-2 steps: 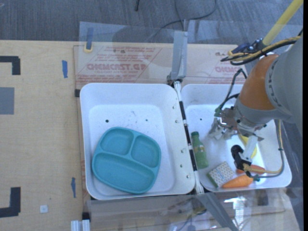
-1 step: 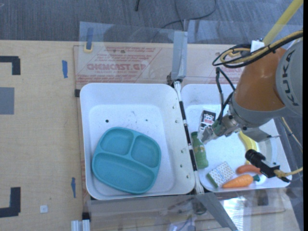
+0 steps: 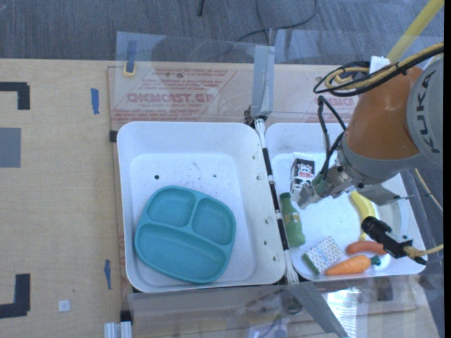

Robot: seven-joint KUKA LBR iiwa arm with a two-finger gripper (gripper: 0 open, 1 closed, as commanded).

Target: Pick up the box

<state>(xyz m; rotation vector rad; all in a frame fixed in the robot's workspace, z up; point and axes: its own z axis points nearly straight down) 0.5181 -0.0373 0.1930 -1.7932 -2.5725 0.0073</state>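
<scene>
Nearest, along the front of the right bin (image 3: 282,136), lie 2 carrots (image 3: 348,265) and a checkered sponge (image 3: 323,253). Beyond them a green bottle (image 3: 290,219) rests by the left wall. Farther back the box (image 3: 303,173) sits mid-bin, long axis running near-to-far. Just beside it the gripper (image 3: 310,192) hovers; its state cannot be told.

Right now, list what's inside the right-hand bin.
The right bin holds a small box by the gripper, a green bottle, a patterned sponge, a carrot and a banana. The arm covers its far right part.
</scene>
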